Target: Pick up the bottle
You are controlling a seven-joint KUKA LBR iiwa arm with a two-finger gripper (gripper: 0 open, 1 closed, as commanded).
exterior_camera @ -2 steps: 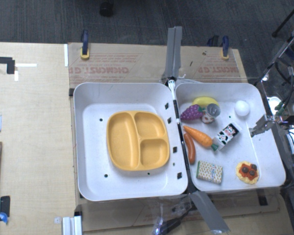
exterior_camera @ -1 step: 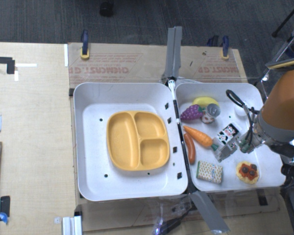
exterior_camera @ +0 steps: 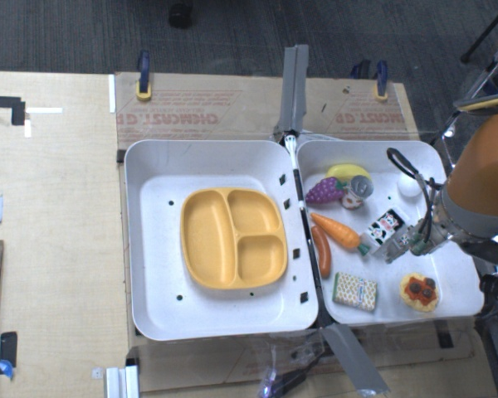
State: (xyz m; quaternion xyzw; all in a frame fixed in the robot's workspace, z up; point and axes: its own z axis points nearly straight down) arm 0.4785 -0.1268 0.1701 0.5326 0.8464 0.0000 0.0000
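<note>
The bottle (exterior_camera: 385, 226) is a small black-and-white patterned one lying tilted in the right bin (exterior_camera: 465, 305), its cap end pointing down-left toward the carrot (exterior_camera: 337, 230). My gripper (exterior_camera: 404, 244) is low in the same bin, right against the bottle's lower right side. The grey wrist and orange band come in from the right edge and hide the bin's right wall. I cannot make out whether the bottle sits between the gripper's tips or just beside them.
Around the bottle lie a banana (exterior_camera: 349, 171), purple grapes (exterior_camera: 324, 191), a small can (exterior_camera: 361, 187), a white egg (exterior_camera: 408, 186), a sausage (exterior_camera: 321, 252), a cracker box (exterior_camera: 354, 291) and a small pizza (exterior_camera: 420, 291). The left bin (exterior_camera: 149, 247) holds a yellow divided plate (exterior_camera: 232, 237).
</note>
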